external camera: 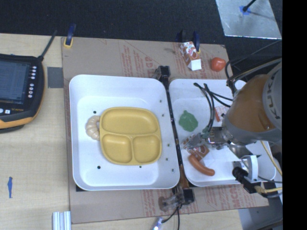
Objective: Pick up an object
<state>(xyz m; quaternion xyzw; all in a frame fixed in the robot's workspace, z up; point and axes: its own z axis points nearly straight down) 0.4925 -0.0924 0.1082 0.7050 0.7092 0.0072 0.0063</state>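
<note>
The gripper (195, 141) is hanging low in the right bin (192, 92), reaching in from the right, tip sitting near the bin's left wall. Open or closed: cannot tell, the tip is a dark metallic cluster blurring into the stuff under it.

Closest candidate is the sausage (201, 166), an orange-red sausage-shaped item lying on the bin floor just nearer to the camera than the tip and slightly right of it. Its long axis is running diagonally, from upper left down to lower right. Its left end is lying just beside a reddish-brown object (200, 152), which is sitting right under or against the tip; cannot tell if they are touching. Second candidate is the green object (188, 121), lying farther away than the tip, a little left, apart from it.

So the key relation: sausage on the near side, green piece on the far side, tip between them. Judging from that, going for the sausage is calling for a short shift toward the near edge and closing across its narrow width, not along its length.

Left bin (76, 128) is holding a yellow divided tray (129, 135) with a beige piece (92, 127) beside its left edge, well apart from the arm.
</note>
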